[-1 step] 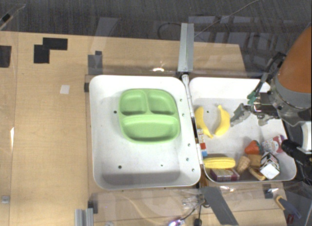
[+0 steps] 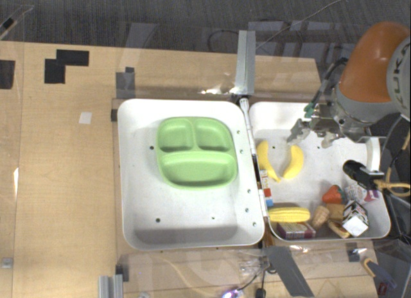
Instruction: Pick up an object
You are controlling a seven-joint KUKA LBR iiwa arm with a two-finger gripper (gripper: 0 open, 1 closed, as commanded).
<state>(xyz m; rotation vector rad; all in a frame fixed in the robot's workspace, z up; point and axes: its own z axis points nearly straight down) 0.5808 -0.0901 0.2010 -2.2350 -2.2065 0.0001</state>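
Observation:
My gripper [image 2: 313, 132] hangs over the back of the right bin [image 2: 276, 118], open, with only white bin floor showing between its fingers. Just below and left of it lie two yellow bananas, one [image 2: 295, 164] curved in mid-bin and another [image 2: 265, 161] by the bin's left wall. Along the front of the bin sit a yellow oblong piece [image 2: 289, 214], a dark red box [image 2: 295, 230], a brown piece [image 2: 319, 214], a red-orange item [image 2: 332, 194] and a white and black cube [image 2: 354, 221]. None of them touches the gripper.
The left bin [image 2: 138, 181] holds a green divided plate [image 2: 195, 151]. A metal post [image 2: 245, 59] stands behind the wall between the bins. The arm's orange band [image 2: 376, 59] hangs over the right bin's back right corner.

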